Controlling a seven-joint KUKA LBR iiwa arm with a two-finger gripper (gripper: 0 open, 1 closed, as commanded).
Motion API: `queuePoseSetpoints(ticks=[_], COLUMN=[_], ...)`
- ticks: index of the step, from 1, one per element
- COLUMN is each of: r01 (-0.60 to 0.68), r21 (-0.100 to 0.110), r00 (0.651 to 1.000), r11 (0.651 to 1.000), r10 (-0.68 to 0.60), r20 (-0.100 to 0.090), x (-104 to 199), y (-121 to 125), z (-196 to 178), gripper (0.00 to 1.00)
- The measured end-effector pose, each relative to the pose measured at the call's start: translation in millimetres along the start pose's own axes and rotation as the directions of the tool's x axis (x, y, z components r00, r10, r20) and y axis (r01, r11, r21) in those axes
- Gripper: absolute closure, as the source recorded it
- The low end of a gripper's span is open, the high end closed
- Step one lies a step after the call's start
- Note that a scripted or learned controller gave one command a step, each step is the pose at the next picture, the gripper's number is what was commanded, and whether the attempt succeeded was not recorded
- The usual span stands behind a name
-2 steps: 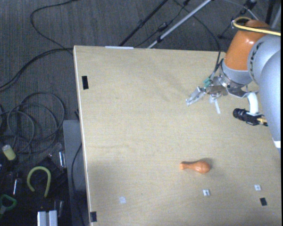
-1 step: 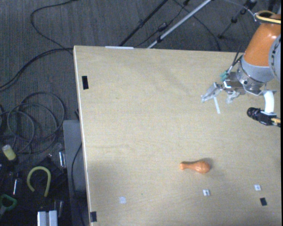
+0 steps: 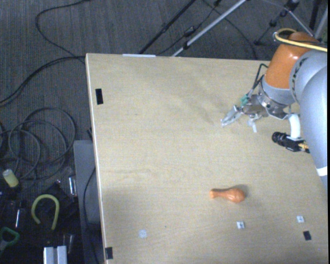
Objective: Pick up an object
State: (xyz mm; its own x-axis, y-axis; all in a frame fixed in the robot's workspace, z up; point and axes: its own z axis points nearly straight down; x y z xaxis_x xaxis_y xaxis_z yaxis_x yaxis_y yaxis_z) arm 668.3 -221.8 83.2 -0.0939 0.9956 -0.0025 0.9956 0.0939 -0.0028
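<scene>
Bare tan tabletop | orange object lies at 6 o'clock from tool, well apart | long axis 3–9, narrow end at 9 | tool fingers spread, holding nothing

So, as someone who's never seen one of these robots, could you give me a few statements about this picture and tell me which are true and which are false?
1. An orange object lies on the tan board. True.
2. The gripper is holding the orange object. False: it is apart from it, farther up the board.
3. The arm has an orange band above its wrist. True.
4. The orange object sits at the board's left edge. False: it lies right of the middle, near the lower edge.
5. Cables lie on the floor left of the board. True.
</scene>
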Motion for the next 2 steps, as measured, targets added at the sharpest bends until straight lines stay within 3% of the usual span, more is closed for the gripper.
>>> queuePoseSetpoints(ticks=[1, 2], r01=[0.305, 0.56], r21=[-0.003, -0.005], r00=[0.952, 0.829], r11=[0.952, 0.829], r10=[-0.305, -0.56], r20=[0.0, 0.0], x=[0, 47], y=[0, 5], z=[-1, -1], gripper=[0.0, 0.0])
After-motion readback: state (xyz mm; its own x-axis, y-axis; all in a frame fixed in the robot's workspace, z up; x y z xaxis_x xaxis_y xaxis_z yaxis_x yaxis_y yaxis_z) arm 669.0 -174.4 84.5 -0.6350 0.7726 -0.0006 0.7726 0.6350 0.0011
